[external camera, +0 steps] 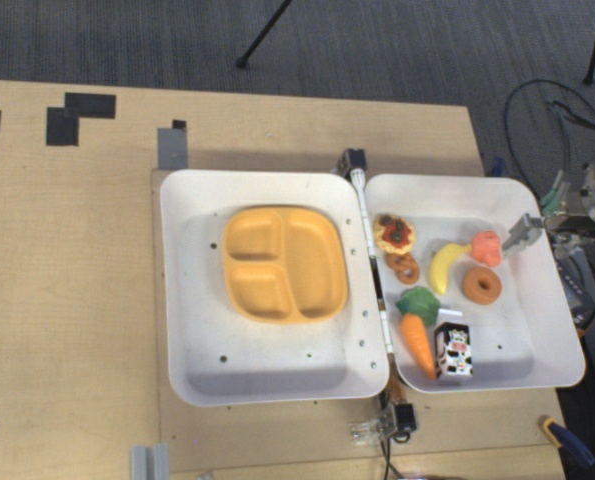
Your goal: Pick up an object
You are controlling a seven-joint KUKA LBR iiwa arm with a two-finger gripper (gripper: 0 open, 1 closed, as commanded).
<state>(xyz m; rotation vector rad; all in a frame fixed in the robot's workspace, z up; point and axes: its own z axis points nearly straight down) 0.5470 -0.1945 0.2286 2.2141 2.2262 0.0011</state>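
The right bin holds several toy foods: a small pizza slice, a little brown ring, a yellow banana, a pink-red piece, a brown donut, an orange carrot with a green top, and a cow-patterned milk carton. My gripper hangs over the bin's right side, just right of the pink-red piece and above the donut. Nothing is seen held in it.
The left bin holds an orange divided plate. A ridge separates the two bins. Cables and arm hardware crowd the bench's right edge. Black tape marks lie on the wooden bench at far left.
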